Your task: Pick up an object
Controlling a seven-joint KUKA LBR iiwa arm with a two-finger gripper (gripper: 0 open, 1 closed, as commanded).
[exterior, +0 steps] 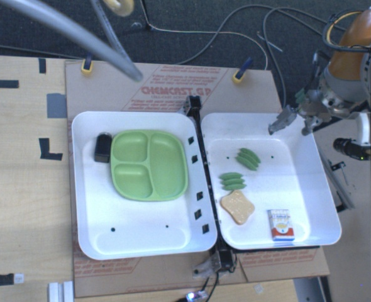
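On the worktop the left bin (85, 187) carries a green divided plate (150, 165) with a small black block (102, 148) touching its left rim. The right bin (311, 187) holds a slice of toast (237, 207) near its front left, a red-and-white carton (280, 225) by the front edge, and two green pea pods (248, 158) (232, 180) toward the middle. The pincer (291, 122) hangs over that bin's back right corner, its two fingers spread with nothing between them.
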